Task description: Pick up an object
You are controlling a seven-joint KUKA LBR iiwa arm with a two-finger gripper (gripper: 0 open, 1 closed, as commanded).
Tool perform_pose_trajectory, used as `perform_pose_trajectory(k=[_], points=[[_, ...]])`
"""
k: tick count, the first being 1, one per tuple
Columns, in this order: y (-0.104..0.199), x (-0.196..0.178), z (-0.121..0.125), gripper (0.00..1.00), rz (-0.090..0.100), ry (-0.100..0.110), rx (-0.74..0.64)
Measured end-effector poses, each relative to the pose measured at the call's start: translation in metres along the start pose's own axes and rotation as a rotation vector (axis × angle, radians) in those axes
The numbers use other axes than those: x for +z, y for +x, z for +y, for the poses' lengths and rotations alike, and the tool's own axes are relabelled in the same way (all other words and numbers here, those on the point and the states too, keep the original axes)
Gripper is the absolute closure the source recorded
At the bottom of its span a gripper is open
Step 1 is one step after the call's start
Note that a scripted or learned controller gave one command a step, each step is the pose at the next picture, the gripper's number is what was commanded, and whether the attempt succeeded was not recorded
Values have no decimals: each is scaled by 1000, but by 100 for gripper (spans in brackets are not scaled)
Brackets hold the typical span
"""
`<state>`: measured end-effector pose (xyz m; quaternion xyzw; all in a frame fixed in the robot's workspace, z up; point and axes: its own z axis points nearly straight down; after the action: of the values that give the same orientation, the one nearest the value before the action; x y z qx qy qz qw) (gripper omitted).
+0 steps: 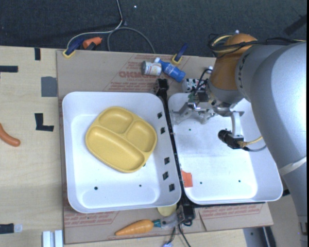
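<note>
A yellow divided plate (122,138) lies in the left white bin (74,189). In the right white bin (257,189), a small orange piece (186,179) rests against the left wall. My gripper (197,108) hangs over the far left corner of the right bin, well away from the orange piece. The grey arm with its orange band (229,66) reaches in from the right and hides the bin's far right part. I see nothing held by the gripper.
A carrot (136,227) lies on the cardboard in front of the bins. A sausage (6,134) sits on the bench at far left. A white and blue bottle pair (162,68) lies behind the bins. Clamps (92,41) grip the cardboard's far edge.
</note>
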<state>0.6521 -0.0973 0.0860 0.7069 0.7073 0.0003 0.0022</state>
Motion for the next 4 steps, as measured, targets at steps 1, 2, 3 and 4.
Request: perform_pose_trajectory(k=[1, 2, 3, 4], points=[[-8, 1, 17, 0, 3, 2, -2], [-3, 0, -5, 0, 0, 0, 0], [1, 1, 17, 0, 2, 2, -1], [3, -2, -37, 0, 2, 8, 1]])
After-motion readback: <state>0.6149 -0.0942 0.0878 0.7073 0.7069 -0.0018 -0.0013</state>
